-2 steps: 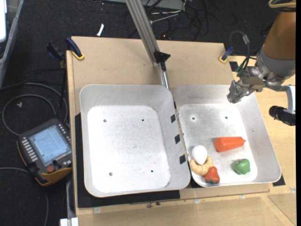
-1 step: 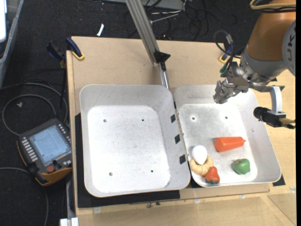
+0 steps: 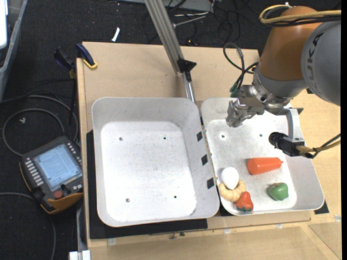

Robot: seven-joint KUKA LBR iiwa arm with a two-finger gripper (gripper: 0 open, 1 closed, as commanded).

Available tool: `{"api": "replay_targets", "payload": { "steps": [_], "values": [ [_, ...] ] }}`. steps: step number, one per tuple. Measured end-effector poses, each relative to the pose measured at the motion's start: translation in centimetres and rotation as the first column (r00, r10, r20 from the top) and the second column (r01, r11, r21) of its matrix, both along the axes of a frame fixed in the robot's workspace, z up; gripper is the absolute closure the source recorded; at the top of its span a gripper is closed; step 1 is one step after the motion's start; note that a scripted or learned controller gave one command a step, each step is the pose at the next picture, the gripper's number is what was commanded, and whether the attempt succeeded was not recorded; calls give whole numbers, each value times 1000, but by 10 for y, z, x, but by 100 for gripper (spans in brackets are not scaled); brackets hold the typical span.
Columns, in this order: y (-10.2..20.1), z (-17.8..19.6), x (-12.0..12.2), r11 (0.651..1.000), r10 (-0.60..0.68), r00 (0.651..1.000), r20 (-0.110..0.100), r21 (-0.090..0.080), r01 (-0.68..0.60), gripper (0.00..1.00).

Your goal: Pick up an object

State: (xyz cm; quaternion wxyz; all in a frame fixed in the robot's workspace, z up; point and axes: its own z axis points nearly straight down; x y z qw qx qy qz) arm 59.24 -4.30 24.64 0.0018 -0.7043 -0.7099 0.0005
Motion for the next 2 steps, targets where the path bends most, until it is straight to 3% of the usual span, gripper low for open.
{"api": "replay_targets", "payload": {
  "steps": [2],
  "values": [
    [91, 4, -20, 1000, 0, 1000, 1, 0, 0, 100]
  ]
}}
